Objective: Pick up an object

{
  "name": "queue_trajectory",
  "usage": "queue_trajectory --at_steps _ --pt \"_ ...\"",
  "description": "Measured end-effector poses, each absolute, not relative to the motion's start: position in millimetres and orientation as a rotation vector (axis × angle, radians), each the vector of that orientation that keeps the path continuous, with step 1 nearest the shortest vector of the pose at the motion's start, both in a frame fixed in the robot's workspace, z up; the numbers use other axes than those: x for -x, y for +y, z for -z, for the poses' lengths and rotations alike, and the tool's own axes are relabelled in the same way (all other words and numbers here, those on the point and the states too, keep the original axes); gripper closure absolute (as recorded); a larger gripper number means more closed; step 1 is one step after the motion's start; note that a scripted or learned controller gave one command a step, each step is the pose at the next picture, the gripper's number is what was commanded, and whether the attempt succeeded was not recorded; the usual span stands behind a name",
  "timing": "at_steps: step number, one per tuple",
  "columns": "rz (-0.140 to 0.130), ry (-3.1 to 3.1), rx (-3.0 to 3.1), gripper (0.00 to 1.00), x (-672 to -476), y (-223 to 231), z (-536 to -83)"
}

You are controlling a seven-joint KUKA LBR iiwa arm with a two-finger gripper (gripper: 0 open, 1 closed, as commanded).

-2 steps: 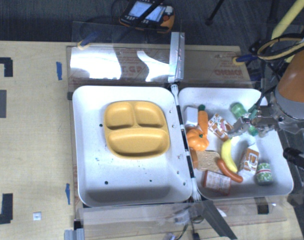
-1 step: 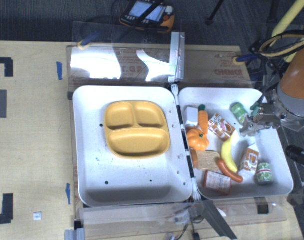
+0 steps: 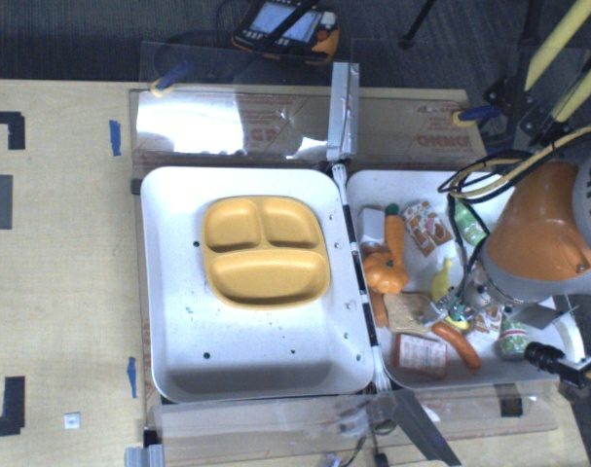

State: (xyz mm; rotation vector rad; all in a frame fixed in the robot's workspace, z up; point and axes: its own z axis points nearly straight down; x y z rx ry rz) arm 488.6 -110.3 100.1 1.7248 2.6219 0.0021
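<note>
The tool (image 3: 461,307), its grip state impossible to tell, hangs over the right bin's (image 3: 558,331) clutter, where the orange sausage (image 3: 457,344) looks light, smooth, best pinched mid-length.

- This looks like a robot lab, not a home.
- A wooden worktop (image 3: 61,290) has black tape marks (image 3: 13,129) and blue tape bits (image 3: 115,136).
- Two white bins (image 3: 168,261) sit by clear plastic walls (image 3: 237,125).
- A handheld control box (image 3: 285,25), cables (image 3: 490,178) and stand legs (image 3: 431,3) lie on grey carpet (image 3: 100,17).
</note>
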Motion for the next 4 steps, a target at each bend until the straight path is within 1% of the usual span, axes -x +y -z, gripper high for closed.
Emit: queue_trajectory --at_steps 1,2,3,4 --pt "-0.002 2.687 -1.624 1.0 -521.2 -59.6 -235.1" --pt "-0.005 2.682 -1.623 1.0 -522.4 -59.8 -245.2" --pt "-0.002 2.614 -1.734 1.0 -547.5 -82.5 -245.8" --pt "-0.001 2.719 -1.573 1.0 -592.9 -51.9 -186.0"
